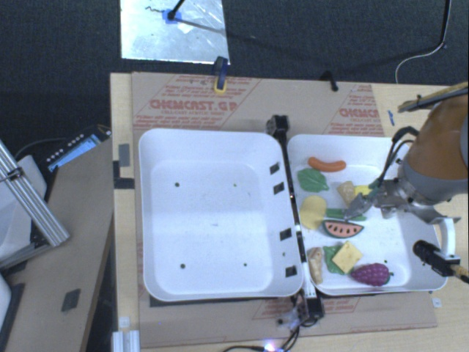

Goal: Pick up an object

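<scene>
Toy foods (343,229) in right bin (410,281), gripper (359,205) among them

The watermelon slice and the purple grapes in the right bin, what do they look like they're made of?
Watermelon slice: likely molded plastic, a toy; flat uniform red with painted-looking dark seeds and a clean green rim. Purple grapes: probably plastic or rubber too; one solid lumpy cluster in even purple, slightly glossy. The right bin itself looks like smooth white plastic. At this distance I can't confirm hardness.

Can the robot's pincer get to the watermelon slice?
Probably yes. The pincer hangs just above the watermelon slice in the right bin, and nothing lies on top of the slice.
</scene>
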Controlling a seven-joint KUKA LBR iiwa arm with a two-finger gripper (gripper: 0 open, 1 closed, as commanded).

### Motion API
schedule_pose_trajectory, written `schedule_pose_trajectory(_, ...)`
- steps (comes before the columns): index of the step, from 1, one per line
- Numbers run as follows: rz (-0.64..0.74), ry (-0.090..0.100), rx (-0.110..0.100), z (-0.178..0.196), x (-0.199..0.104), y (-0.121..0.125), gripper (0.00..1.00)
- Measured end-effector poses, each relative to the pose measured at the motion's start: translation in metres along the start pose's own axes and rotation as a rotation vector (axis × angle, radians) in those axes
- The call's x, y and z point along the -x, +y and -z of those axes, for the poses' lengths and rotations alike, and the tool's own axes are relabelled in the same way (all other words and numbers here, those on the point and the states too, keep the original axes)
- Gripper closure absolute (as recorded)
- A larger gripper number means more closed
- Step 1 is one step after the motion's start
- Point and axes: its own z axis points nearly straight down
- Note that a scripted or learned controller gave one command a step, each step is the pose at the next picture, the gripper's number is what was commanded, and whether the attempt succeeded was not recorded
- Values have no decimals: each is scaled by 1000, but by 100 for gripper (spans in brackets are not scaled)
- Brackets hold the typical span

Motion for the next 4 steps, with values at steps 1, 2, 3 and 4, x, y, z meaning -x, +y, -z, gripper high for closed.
schedule_pose_trajectory(1, 2, -4, 14, -61, -66, 46, 0)
schedule_pose_trajectory(2, -11, -8, 11, -58, -3, 68, 0)
schedule_pose_trajectory(3, -4, -3, 6, -59, -51, 28, 0)
schedule_pose_trajectory(4, -5, -4, 14, -47, -48, 32, 100)
